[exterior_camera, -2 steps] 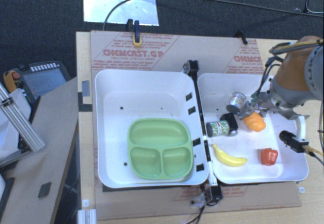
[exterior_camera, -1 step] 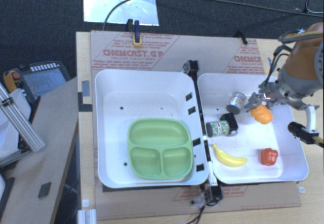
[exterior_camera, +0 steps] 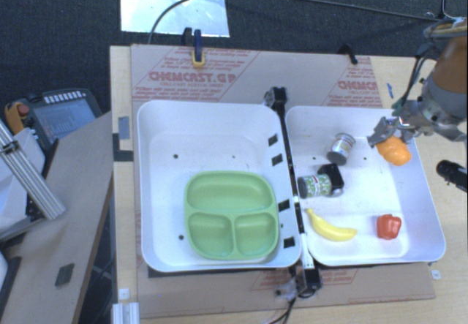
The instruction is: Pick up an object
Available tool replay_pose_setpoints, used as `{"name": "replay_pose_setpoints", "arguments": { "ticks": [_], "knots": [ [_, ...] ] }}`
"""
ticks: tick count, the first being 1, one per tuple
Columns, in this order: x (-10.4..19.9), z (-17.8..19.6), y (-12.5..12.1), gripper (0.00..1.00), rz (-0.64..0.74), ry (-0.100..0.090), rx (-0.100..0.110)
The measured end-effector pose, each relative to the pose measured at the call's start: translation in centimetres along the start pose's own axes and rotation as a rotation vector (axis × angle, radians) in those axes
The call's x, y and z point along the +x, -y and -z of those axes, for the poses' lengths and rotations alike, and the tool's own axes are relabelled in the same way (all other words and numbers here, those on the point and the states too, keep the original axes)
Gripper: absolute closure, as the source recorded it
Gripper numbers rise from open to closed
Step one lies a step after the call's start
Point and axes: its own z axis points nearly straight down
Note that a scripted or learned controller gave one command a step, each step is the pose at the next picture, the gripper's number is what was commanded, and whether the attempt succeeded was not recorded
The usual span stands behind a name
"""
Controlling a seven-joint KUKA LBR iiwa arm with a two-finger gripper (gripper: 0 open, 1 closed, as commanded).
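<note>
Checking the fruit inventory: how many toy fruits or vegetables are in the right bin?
3: an orange by the gripper near the far right wall, a banana at the front, a red pepper front right.

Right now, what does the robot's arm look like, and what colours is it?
The arm is chunky and rounded, mostly grey, with an orange band around it near the top. Thin dark cables run along its side. At its tip sits a small silvery metal pincer with pale parts.
</note>
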Motion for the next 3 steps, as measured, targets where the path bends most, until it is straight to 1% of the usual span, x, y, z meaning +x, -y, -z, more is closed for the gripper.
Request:
{"name": "replay_pose_setpoints", "arguments": {
  "ticks": [1, 2, 3],
  "knots": [
    [-0.6, 6.1, -0.8, 1.00, 0.001, 0.001, -0.002],
    [4.3, 6.6, -1.1, 1.00, 0.005, -0.003, 0.004],
    [9.3, 6.8, -1.7, 1.00, 0.005, -0.002, 0.004]
  ]
}}
